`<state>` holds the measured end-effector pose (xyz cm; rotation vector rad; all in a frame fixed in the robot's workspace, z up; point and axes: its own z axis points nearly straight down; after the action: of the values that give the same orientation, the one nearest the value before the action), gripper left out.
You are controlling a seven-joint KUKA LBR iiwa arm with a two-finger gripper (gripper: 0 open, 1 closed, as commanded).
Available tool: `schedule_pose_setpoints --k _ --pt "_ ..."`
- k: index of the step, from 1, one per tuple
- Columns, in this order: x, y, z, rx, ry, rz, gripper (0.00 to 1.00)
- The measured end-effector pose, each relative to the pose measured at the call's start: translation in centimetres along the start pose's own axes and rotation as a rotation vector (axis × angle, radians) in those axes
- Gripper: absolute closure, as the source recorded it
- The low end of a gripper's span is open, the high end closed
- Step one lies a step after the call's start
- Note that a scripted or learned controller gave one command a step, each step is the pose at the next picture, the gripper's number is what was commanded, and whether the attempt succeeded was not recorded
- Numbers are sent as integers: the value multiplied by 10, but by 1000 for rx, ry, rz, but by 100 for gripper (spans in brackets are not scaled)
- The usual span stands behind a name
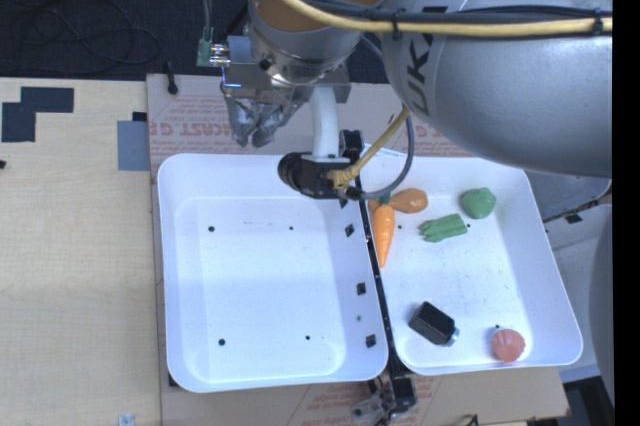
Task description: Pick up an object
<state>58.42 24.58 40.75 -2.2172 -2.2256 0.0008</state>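
A: Checking the gripper (258, 126) first: you are seeing it hanging above the far rim of the left bin (180, 214), its fingers (262, 122) drawn together with nothing between them.

B: Confirming. Which objects are you treating as candidates?

A: All are lying in the right bin (545, 244). The carrot (382, 232) is resting against the bin's left wall, likely making finger access awkward on that side. The orange piece (409, 202) is touching the carrot's top near the far edge. The green bean (443, 229) and green lump (478, 203) are sitting just beside each other. The black block (433, 323) and pink ball (507, 345) are lying apart toward the near right corner, so you are probably finding those easiest to approach.
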Motion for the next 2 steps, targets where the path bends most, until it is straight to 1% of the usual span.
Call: schedule_pose_setpoints --k 1,2 --pt "-2 -74 -15 7 -2 1 100" --pt "-2 -22 -13 1 -2 5 100"
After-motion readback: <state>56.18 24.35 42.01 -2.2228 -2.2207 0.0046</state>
